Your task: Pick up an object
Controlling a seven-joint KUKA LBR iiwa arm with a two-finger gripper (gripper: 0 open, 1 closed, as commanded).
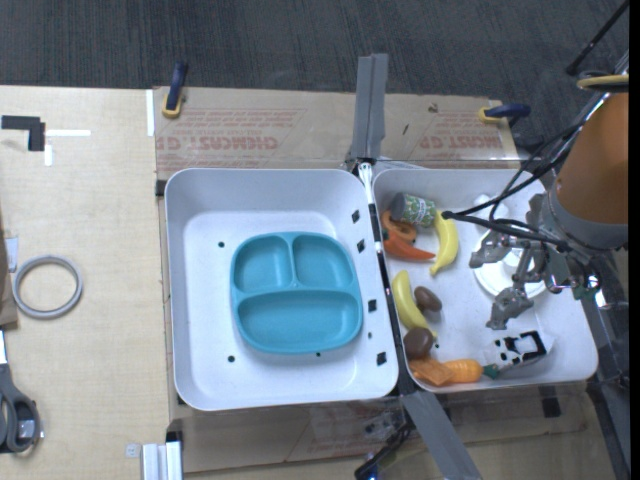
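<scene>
Pincer (510, 303) over right bin (570, 363); two bananas (445, 243)

Two shallow white plastic bins sit side by side on my bench. In the left bin (190, 268) a blue three-compartment plastic plate (296, 293) lies at the centre. The right bin (575, 363) holds the rest: a yellow toy banana (445, 244) at the far left, an orange toy carrot (403, 243) just left of it, a second yellow banana (405, 300) nearer, a brown egg-shaped piece (428, 300) touching its right side, and another orange carrot (447, 371) along the near wall. My gripper (512, 293) hangs over that bin's right half, and a black-and-white toy (520, 348) lies just nearer than it. A grey tape ring (43, 286) rests on the bench far left of both bins.
</scene>
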